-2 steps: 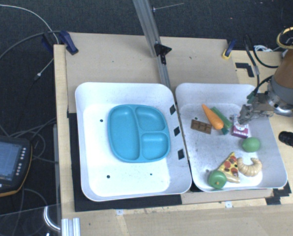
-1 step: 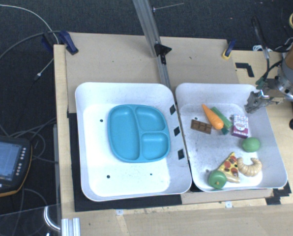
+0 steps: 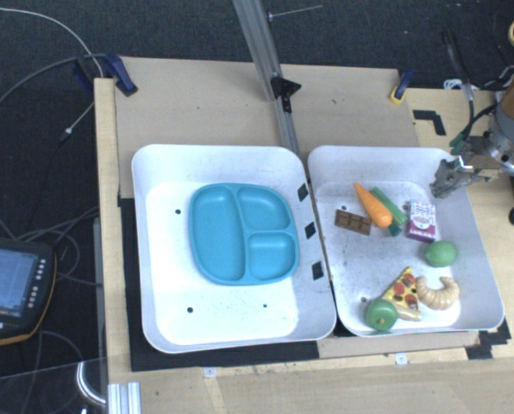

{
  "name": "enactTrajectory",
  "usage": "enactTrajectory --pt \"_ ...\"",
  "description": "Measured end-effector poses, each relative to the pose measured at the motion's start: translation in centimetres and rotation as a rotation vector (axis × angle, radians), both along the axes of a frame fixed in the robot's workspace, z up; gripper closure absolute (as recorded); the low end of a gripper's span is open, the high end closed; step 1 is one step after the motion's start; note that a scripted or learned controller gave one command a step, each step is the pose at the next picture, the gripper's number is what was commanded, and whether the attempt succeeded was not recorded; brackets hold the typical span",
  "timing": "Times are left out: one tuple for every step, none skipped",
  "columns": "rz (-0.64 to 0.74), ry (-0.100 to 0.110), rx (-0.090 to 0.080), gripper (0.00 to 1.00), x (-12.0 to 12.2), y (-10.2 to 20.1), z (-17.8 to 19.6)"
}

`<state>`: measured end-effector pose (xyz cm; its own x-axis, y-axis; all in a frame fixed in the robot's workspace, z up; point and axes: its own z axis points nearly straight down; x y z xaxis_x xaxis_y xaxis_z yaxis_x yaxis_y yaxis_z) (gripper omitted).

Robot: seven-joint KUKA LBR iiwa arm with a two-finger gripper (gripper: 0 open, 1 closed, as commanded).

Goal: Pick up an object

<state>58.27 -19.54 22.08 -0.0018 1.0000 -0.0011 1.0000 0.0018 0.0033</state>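
Observation:
The right bin (image 3: 343,166) holds several toy foods: an orange carrot (image 3: 373,205), a brown chocolate bar (image 3: 354,222), a purple carton (image 3: 421,221), a green lime (image 3: 441,254), a pizza slice (image 3: 402,291), a croissant (image 3: 438,292) and a green apple (image 3: 380,314). A green item (image 3: 389,207) lies behind the carrot. My gripper (image 3: 447,179) hangs at the bin's far right rim, above and to the right of the carton, with nothing visibly between its fingers.
In the left bin (image 3: 153,231) lies a blue divided plate (image 3: 242,233). A metal rail (image 3: 261,41) runs down between the bins from the top. Cables and a pendant (image 3: 11,287) lie off the bench at left.

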Motion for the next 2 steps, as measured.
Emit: enactTrajectory --pt "0.005 0.002 0.004 1.0 0.1 5.2 1.3" --pt "0.006 0.0 0.003 1.0 1.2 10.8 2.0"
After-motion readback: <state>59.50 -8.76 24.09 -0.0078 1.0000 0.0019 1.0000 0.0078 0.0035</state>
